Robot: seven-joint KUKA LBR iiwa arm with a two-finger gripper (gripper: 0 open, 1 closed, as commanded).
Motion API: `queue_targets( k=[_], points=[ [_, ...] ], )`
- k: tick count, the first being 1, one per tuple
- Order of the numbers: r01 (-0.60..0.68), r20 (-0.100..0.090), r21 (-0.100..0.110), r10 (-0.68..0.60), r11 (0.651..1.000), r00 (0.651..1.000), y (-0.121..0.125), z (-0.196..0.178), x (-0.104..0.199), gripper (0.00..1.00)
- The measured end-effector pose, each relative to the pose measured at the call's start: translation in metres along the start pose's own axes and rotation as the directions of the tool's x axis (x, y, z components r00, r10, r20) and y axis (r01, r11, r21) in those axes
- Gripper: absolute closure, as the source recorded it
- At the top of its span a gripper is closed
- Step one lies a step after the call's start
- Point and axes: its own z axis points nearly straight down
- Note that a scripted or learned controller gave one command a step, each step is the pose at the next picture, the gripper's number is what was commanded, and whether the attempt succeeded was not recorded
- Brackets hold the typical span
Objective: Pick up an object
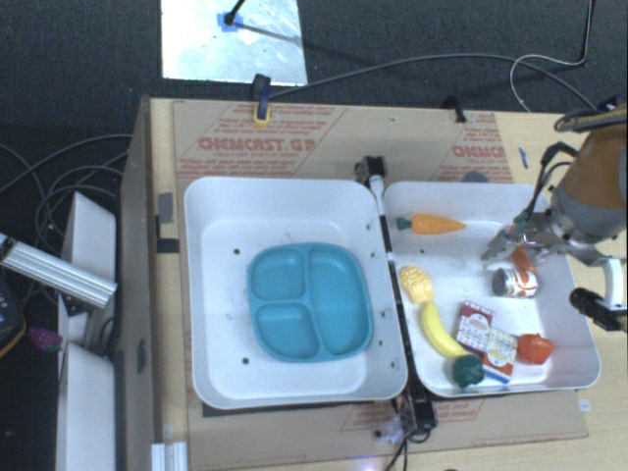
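- The arm (599, 180) comes in from the right edge, its orange band above the right-hand bin (461, 248)
- The gripper (517, 248) hangs low over the upper right part of that bin; whether it is released or clenched cannot be told from here, as the metal parts blur together
- Just under the gripper lies a small can (515, 282) on its side, silver with an orange-red end, touching or nearly touching the gripper; nothing can be made out as held
- A toy carrot (436, 225) lies near the top wall of the same bin, well apart from the gripper
- A corn cob (416, 284) sits near the bin's left wall, with a banana (439, 329) just below it
- A red and white box (484, 338) lies beside the banana, a green piece (468, 370) at the bottom wall, and a red-orange piece (535, 348) to the right of the box
- The left bin (221, 209) holds a blue divided plate (310, 300), lying flat in the middle
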Motion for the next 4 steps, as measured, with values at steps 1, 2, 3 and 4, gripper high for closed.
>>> queue_targets(
  k=[1,2,3,4],
  points=[
    [0.002,-0.004,-0.008,-0.002,1.0,1.0,-0.014,0.024,0.003,0.0],
    [0.0,0.001,-0.003,0.0,1.0,1.0,-0.014,-0.134,0.0,0.0],
    [0.0,-0.001,0.001,0.0,1.0,1.0,0.044,-0.111,0.0,0.0],
    [-0.002,-0.003,0.006,0.002,1.0,1.0,0.029,0.004,0.001,0.0]
  ],
)
